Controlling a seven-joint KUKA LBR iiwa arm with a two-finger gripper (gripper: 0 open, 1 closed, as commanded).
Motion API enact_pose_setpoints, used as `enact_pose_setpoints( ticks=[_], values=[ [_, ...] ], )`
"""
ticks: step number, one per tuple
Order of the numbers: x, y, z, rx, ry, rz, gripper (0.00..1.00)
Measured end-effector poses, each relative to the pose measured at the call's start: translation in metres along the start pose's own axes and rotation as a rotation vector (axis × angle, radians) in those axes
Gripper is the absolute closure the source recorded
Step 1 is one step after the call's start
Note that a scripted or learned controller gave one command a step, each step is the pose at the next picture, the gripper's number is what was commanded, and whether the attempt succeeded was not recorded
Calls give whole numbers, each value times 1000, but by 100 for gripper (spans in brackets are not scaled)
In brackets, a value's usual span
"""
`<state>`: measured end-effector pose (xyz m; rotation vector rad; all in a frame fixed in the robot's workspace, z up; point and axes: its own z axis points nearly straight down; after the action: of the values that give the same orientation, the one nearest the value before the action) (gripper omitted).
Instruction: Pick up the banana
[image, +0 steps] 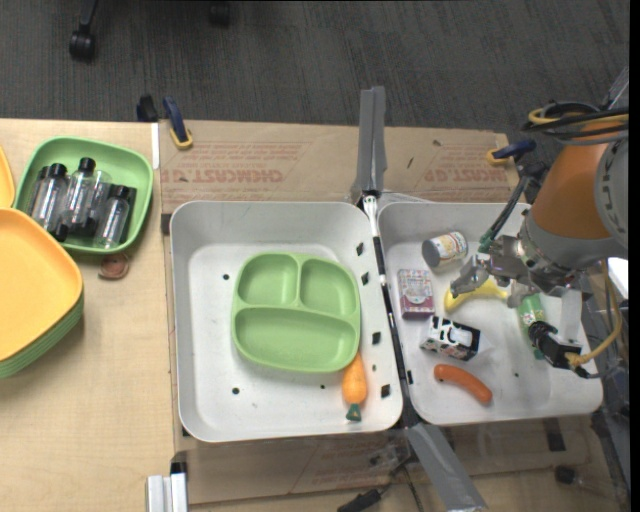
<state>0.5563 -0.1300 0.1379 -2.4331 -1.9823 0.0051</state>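
Observation:
The yellow banana lies in the right bin, near its middle, between a small can and a black-and-white toy car. My gripper hangs directly over the banana's right half and covers part of it. The grey wrist and its orange band reach in from the right, above the bin's right side. I cannot make out whether the banana is between the gripper's tips.
The right bin also holds a can, a pink box, a toy car, an orange sausage and a green bottle. In the left bin are a green divided plate and a carrot.

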Motion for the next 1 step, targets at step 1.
enact_pose_setpoints(
  ticks=[1],
  values=[
    [0, 12, 47, -1, 0, -108, 0]
  ],
)
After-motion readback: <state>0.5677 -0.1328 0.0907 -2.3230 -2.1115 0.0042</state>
